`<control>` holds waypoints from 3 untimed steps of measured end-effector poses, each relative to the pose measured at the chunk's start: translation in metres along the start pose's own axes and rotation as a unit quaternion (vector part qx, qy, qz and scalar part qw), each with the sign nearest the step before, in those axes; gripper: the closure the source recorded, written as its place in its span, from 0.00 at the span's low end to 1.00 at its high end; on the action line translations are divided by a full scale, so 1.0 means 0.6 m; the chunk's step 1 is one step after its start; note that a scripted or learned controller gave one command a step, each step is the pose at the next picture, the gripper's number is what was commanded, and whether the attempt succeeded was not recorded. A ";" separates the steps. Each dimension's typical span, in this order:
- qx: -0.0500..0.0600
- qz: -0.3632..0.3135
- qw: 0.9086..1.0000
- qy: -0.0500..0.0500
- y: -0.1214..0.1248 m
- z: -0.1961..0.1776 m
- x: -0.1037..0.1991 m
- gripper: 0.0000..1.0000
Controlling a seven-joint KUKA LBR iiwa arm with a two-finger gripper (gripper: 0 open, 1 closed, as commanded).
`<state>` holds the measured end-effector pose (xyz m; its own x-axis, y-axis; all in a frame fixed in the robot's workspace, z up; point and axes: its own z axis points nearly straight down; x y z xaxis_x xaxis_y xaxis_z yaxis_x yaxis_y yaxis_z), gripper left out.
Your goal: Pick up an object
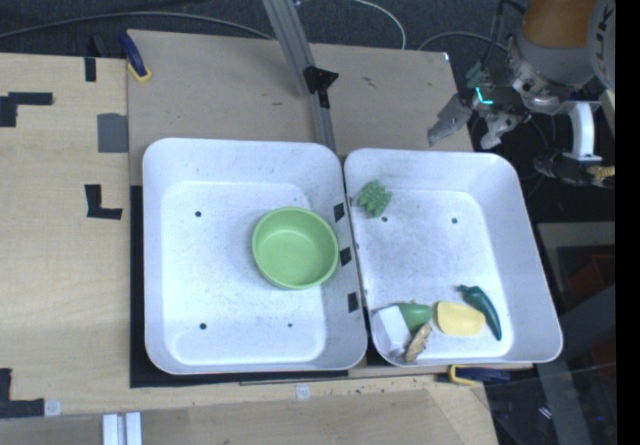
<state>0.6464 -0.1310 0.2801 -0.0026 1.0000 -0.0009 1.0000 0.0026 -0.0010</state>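
Gripper (470, 125) hangs above the far right corner of the right bin (520, 233), just outside its rim, over the worktop (230, 83) edge. Its two fingers stand spread apart with nothing between them. The grey arm with the orange band (565, 8) rises behind it toward the upper right.

Candidate objects, all below the gripper in the camera view:
- small green leafy piece (375, 198), nearest to the gripper, down and to its left, close to the bin's far left wall.
- cluster well apart from the gripper, at the near edge of the right bin: yellow piece (459, 319), dark green pepper-shaped piece (482, 307) touching its right side, green cone-shaped piece (415, 314) on its left, a tan stick-like piece (418, 341) just in front of that.
- light green bowl (294, 247), upright, in the left bin (180, 233), far to the gripper's lower left.
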 end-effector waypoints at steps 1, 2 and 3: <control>0.003 0.000 1.000 0.000 -0.007 0.107 0.008 0.00; 0.004 0.000 1.000 0.001 -0.021 0.205 0.020 0.00; 0.002 0.000 1.000 0.000 -0.007 0.303 0.020 0.00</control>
<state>0.6417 -0.1192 0.0983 -0.0021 1.0000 -0.0007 1.0000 0.0021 -0.0054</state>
